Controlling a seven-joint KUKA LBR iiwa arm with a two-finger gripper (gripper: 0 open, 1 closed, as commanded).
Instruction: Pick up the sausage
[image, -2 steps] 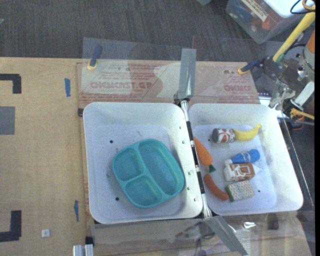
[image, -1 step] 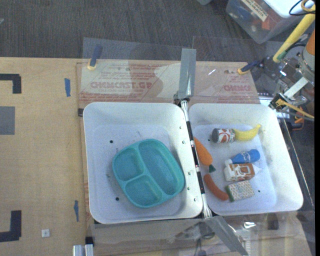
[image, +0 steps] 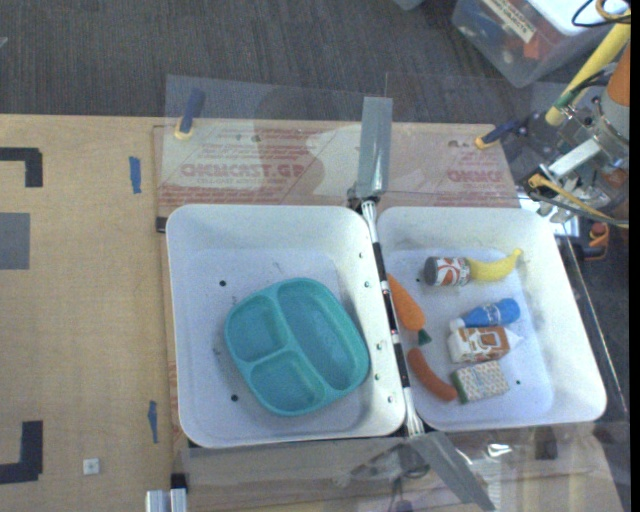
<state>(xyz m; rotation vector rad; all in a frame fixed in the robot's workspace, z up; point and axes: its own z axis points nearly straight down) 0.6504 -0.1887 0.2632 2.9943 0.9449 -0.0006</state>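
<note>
Leftward, we see a teal plate (image: 296, 345) in the left bin (image: 190, 240). Next, the sausage (image: 431, 374) lies near the right bin's (image: 575, 330) left wall: probably light, smooth, best pinched mid-length. We cannot tell how the jaws stand.
</note>
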